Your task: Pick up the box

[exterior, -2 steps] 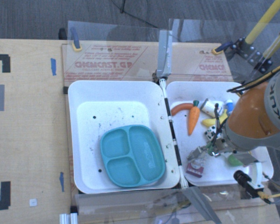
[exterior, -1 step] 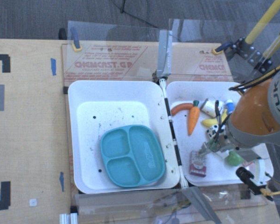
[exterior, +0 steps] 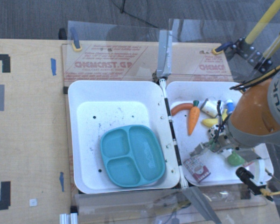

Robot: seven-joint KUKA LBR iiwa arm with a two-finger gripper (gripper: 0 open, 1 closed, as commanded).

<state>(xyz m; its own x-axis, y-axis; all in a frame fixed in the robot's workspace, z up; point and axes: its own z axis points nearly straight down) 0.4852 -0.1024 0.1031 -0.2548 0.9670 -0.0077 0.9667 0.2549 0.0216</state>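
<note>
Camera view, looking down at a slant: two shallow white bins side by side, left bin [exterior: 84,106] and right bin [exterior: 186,90]. The arm [exterior: 259,113], grey with the orange band, comes in from the right and hangs over the right bin. The gripper [exterior: 213,143] sits low in that bin's middle. Whether it's open or closed I honestly can't tell, it's all dark metal clutter down there, and nothing clearly sits in it.

The box [exterior: 196,167] is a small flat pack with a reddish printed face, lying on the right bin's floor near the front-left corner. It's down and to the left of the gripper, near it but apart from it.

Counting stuff: one teal divided tray [exterior: 132,155] with three compartments in the left bin. In the right bin: one orange carrot [exterior: 193,118], one curved orange-red piece [exterior: 179,108] just beside it, one yellow piece [exterior: 210,122], one white bottle-like thing [exterior: 208,107], one green object [exterior: 234,159] under the arm.

Writing: the sheets behind the bins carry red print, the left sheet [exterior: 109,59] reading roughly "CHEMCAST". Print on the box is too small to read.
</note>
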